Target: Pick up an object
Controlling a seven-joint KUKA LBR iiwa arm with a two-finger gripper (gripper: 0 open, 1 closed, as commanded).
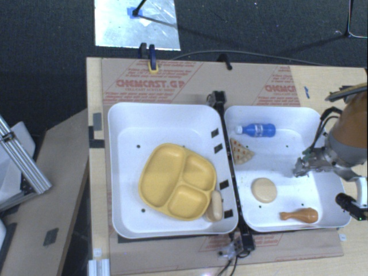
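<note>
Gripper point(303, 169) is hanging low over the right side of the right bin point(287, 118), at the end of the grey arm point(351, 132) reaching in from the right; whether it is clenched or released cannot be told from this slant, and nothing is showing in its grasp. Lying in that bin are a blue bottle point(257, 130) on its side near the far wall, a wedge of pizza point(240, 152) by the left wall, a round tan bun point(264, 190) in the middle, and a brown drumstick point(299, 215) near the front wall. Closest to the gripper is the bun, sitting apart to its left. Resting in the left bin point(167, 119) is a yellow divided tray point(178, 181), with a pale bread roll point(215, 206) touching its right front edge. Both bins are sitting side by side on the bench point(190, 79).
</note>
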